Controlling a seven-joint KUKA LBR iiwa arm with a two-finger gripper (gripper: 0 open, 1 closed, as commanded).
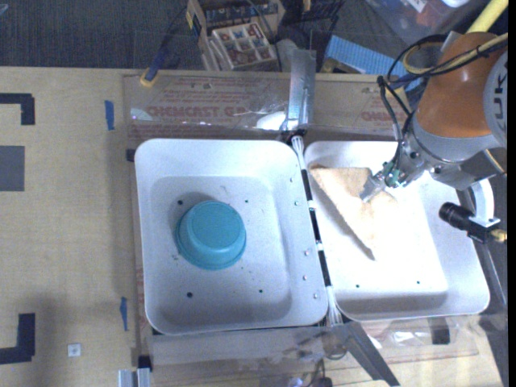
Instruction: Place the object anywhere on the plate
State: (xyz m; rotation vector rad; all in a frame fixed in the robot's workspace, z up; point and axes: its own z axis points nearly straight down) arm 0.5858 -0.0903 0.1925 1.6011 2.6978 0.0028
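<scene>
Nearest the lens, the claw (377, 185) hangs low in the right bin (419, 285), its tip touching a flat tan wedge (347, 204); whether it has closed on anything cannot be told. Sliding off that thin slab seems the likely failure. Well apart, the blue plate (211, 234), upside down by the look, waits in the left bin (161, 168).

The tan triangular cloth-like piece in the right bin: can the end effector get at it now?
Probably yes: the end effector hangs right over the tan triangular cloth-like piece, and nothing lies between them.
</scene>
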